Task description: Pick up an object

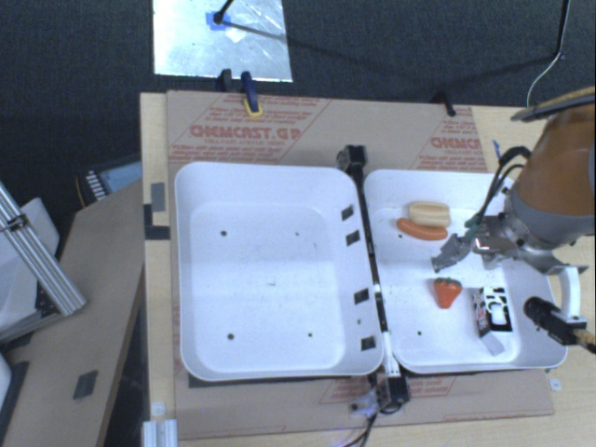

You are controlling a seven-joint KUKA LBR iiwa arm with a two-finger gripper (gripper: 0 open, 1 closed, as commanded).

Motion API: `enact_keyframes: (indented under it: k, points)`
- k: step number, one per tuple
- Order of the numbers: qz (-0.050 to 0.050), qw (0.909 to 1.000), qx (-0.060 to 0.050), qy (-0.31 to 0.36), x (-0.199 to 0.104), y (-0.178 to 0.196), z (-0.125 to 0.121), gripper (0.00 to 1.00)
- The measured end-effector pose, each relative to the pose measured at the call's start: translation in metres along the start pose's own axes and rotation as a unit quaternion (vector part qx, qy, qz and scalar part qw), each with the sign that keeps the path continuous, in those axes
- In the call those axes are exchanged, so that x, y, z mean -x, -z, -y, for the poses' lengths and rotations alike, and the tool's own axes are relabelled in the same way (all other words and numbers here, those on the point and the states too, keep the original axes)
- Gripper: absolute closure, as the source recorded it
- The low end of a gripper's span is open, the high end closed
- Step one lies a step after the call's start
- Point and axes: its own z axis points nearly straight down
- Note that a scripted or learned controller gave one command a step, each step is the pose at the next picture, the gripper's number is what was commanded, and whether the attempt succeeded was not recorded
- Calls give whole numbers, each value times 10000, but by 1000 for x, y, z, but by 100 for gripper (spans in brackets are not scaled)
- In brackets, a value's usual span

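Camera view looks down on two white bins side by side, and the arm (559, 189) comes in from the right over the right bin (400, 338). Its gripper (451, 254) hangs low there, just above the strawberry (447, 292), with nothing seen between the fingers; whether the jaws are open or closed I cannot tell (they are small and dark against the bin floor). Up and left of the gripper lie a bun (428, 213) and a sausage (421, 230), touching each other. A black and white box (492, 313) lies right of the strawberry. The left bin (196, 250) sits beside it, across the divider.
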Motion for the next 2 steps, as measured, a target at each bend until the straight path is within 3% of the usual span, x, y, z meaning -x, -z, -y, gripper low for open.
enact_keyframes:
  k: [1,2]
  points:
    - [-11,10000,-26,13,-10,-114,28,0]
    - [8,10000,36,14,7,-73,33,0]
